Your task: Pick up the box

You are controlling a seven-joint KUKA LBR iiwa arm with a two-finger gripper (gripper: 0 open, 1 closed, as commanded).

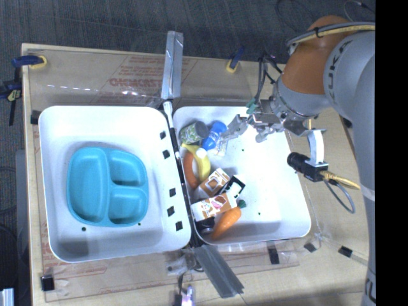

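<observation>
A small brown-and-white printed box (217,182) lies in the right bin (280,196), left of its middle. A second similar carton (211,206) lies just below it, next to an orange carrot (225,221). My gripper (250,129) hangs over the upper part of the right bin, up and to the right of the boxes and apart from them. It stands open, with nothing between its fingers (236,125). A blue bottle (215,134) lies just left of the gripper.
A yellow banana (201,164) and an orange item (189,171) lie by the right bin's left wall, with a green packet (190,132) above them. The left bin (57,234) holds a blue divided plate (107,185).
</observation>
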